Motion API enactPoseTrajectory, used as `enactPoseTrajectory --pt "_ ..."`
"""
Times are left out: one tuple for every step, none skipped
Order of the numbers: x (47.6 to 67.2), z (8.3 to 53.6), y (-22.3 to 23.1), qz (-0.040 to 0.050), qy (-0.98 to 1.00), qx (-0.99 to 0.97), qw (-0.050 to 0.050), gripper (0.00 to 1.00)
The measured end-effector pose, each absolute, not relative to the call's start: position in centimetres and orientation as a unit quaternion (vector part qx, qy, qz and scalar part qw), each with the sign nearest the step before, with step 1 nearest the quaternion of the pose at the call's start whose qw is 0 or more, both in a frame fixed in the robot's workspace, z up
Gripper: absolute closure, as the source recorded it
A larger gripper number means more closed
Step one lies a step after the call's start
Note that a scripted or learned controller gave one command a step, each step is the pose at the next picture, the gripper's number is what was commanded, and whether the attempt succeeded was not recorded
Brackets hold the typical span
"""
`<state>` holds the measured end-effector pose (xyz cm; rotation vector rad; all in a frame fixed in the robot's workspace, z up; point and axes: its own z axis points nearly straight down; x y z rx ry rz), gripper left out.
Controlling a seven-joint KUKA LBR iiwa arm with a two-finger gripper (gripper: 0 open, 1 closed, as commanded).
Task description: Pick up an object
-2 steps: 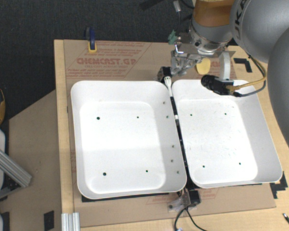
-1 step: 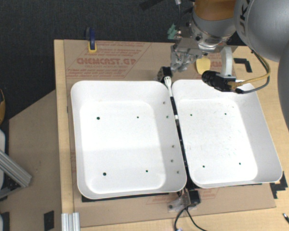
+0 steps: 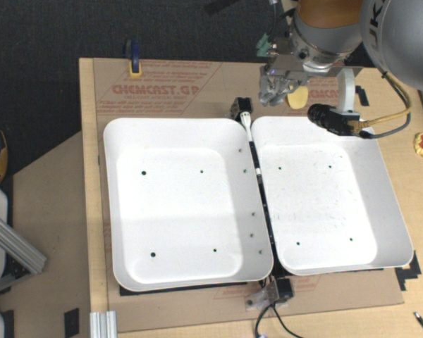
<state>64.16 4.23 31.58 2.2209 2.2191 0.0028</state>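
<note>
Camera view: fixed overhead, looking down at a slant on the bench.
Arm [image 3: 402, 20]: grey, entered from the top right corner; orange band [image 3: 328, 2] seen above the wrist.
Gripper [image 3: 273, 96]: hung over the brown board [image 3: 169, 86], just beyond the far rim of the right bin [image 3: 324, 210], near that bin's far left corner.
Gripper state: could not be told; the claw was small and partly in shadow, so neither its opening nor any hold on a thing could be confirmed.
Pale yellow object [image 3: 297, 98]: small and rounded, just beside the gripper on its right, over the board behind the right bin. Whether it touched the gripper or lay on the board could not be told.
Left bin [image 3: 176, 210]: shallow, white, rounded corners, with four dark dots [image 3: 144, 173] on its floor.
Right bin: same pattern, set close beside the left bin, with a like set of dots and faint specks on its floor.
Black clip [image 3: 240, 108]: sat at the far end of the seam between the bins, a dark strip running from it down the seam.
Second clip [image 3: 278, 289]: sat at the near end of the seam, with a cable trailing toward the bottom edge.
Board: carried red lettering along its far side.
Blue and yellow clamp [image 3: 133, 56]: stood on the board's far left corner.
Metal rail [image 3: 14, 241]: lay off the board at the left edge, tilted.
</note>
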Motion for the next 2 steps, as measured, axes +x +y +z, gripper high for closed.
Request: enactPoseTrajectory --pt "66.7 24.9 10.2 -0.0009 0.709 0.706 -0.001 1.0" --pt "65.5 28.2 7.3 0.0007 0.707 0.708 0.001 1.0"
